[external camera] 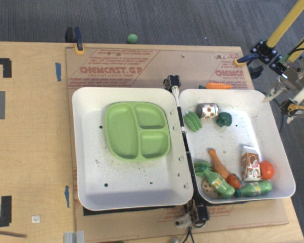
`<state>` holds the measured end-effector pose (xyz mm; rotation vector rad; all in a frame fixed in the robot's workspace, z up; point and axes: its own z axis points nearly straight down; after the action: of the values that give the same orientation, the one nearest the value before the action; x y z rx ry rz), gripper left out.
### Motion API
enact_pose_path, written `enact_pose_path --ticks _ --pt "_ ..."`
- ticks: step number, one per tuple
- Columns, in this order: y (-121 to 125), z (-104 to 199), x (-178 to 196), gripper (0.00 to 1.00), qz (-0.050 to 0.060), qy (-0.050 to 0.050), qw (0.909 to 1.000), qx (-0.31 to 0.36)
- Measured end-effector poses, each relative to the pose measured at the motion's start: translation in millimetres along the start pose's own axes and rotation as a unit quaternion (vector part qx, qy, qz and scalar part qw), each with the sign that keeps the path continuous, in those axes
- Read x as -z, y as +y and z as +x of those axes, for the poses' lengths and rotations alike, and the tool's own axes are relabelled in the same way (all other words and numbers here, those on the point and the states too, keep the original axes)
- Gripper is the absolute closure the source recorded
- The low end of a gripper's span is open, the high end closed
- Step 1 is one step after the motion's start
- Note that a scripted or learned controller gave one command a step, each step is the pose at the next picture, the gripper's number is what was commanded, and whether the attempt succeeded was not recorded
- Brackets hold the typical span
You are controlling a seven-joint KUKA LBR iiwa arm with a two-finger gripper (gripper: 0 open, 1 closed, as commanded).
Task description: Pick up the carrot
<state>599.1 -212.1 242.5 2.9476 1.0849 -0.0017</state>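
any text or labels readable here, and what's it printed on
"CHEMCAST GP", in red repeated print, on the brown paper-masked sheet behind the bins, at its left.
"CHEMCAST", cut off by the right white bin, on the same sheet at its right.
Finer red lines around both: too small to read.
Small white and red carton in the right bin: print blurred, unreadable.
Small white and red can: label unreadable.

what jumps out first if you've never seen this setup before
The bright green divided plate stands out first, lying alone in the left bin. Next comes the cluster of toy food along the near side of the right bin, with a carton beside a red tomato. An orange carrot lies outside, on the board just beyond the right bin's far rim.
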Motion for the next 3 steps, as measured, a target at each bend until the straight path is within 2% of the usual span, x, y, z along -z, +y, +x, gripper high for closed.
enact_pose_path --ticks 1,2,3 --pt "33 26 34 0.0 0.0 0.0 0.9986 -0.053" --pt "1 68 -24 0.0 0.003 -0.001 0.9815 -0.192" --pt "44 33 86 0.0 0.0 0.001 0.9899 -0.141"
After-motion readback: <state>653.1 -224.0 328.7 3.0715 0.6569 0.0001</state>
